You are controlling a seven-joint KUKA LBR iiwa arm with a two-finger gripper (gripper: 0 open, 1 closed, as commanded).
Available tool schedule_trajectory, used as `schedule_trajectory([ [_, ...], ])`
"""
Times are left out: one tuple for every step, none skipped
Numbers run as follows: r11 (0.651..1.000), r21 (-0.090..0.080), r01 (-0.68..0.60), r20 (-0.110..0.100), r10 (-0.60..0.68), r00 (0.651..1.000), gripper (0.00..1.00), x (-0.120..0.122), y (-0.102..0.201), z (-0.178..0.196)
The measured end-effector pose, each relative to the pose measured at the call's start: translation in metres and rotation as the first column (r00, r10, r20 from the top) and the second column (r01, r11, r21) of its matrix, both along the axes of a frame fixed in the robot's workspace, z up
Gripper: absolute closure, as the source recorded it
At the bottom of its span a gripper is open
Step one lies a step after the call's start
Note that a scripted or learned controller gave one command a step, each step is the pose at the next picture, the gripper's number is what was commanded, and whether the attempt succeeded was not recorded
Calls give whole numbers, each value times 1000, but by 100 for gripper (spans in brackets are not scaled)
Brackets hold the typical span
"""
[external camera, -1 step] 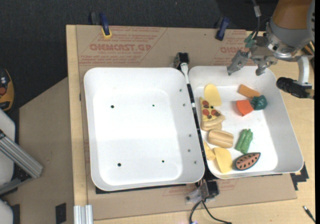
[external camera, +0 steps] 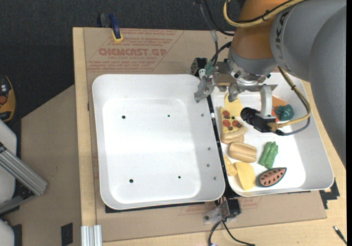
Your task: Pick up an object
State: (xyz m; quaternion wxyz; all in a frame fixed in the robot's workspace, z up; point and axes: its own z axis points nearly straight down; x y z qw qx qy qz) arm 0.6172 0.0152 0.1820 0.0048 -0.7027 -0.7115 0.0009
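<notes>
My gripper hangs over the far end of the right bin, under the orange wrist band. Its two grey fingers stand apart and it is open, with only white bin floor between them. Just below the left finger lie a pale yellow piece and a pizza slice. Further toward the front are a tan bread roll, a green vegetable, a yellow cheese wedge and a watermelon slice. A teal item and an orange piece sit to the right of the gripper.
The left bin is a bare white tray beside the right one; their rims meet at a ridge. Both rest on a brown cardboard sheet. A blue and yellow clamp sits at the sheet's far edge.
</notes>
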Motion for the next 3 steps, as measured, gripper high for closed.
schedule_trajectory([
  [1000, -7, 14, 14, -14, 1000, 0, 52, -45, 3],
  [1000, -8, 17, 11, -17, 1000, 0, 49, -104, 3],
  [1000, -5, 18, 2, -18, 1000, 0, 22, -147, -103],
])
